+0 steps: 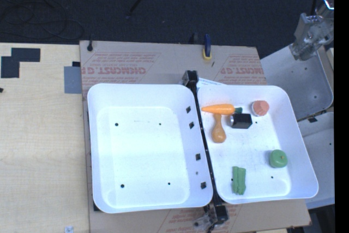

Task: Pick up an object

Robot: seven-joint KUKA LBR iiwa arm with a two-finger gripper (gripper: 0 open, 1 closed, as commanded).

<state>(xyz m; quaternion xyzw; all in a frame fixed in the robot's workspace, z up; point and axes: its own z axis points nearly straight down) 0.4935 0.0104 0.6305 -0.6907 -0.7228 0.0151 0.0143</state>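
The right bin (297,133) holds an orange carrot (218,109) lying across a tan pear-like piece (218,131), a black block (241,120), a pink round (260,108), a green ball (278,159) and, nearer, what seems a green pod (239,180).

Single fixed camera, mounted above the bench (38,133), looking down at a slant. Far enough to frame both white bins, left bin (142,98) and right bin (289,133), side by side, plus dark floor beyond the bench's far edge.
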